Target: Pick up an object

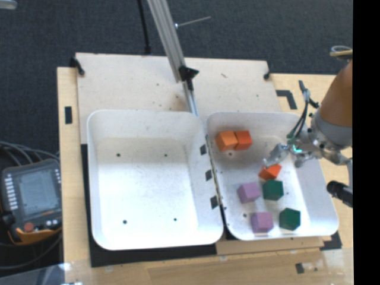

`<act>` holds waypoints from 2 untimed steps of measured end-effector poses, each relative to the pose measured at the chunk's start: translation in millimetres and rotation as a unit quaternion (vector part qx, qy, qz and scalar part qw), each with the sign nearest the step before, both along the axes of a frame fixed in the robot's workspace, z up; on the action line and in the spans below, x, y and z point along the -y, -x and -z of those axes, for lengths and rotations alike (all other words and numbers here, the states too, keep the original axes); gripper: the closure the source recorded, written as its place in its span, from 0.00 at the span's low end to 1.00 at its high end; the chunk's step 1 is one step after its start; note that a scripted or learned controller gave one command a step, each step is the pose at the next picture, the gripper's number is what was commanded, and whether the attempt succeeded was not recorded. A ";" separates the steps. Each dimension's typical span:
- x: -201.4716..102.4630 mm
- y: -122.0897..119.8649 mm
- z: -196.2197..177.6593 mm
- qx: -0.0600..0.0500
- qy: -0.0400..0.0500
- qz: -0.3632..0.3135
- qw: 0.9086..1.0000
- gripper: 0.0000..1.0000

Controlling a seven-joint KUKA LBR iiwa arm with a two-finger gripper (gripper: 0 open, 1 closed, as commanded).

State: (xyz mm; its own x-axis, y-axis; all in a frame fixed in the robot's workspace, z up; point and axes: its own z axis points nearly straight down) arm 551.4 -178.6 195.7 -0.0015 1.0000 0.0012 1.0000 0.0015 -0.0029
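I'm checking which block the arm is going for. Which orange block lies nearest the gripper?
The small tilted orange block, just below the gripper. The other two orange blocks sit side by side near the right bin's far left corner.

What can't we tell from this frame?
- Gripper, camera view: too small and blurred to read its finger state.
- Small orange block: whether the gripper touches it, unclear at this slant.
- Arm: upper part cut off by the right edge.
- Two orange cubes: joined or merely touching, not resolvable.

Arm [338,108] reaching in from right, wrist low, gripper [285,154] pointing left.
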 end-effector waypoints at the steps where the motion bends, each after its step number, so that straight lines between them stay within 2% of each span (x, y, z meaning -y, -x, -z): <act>1: 0.1 -1.0 -2.1 0.002 0.001 0.000 1.000 0.00; 2: 0.7 6.1 58.8 -0.001 0.001 0.001 1.000 0.00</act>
State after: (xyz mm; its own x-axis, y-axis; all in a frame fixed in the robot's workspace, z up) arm 545.2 -179.3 136.8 0.0009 1.0000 -0.0003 1.0000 -0.0009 -0.0043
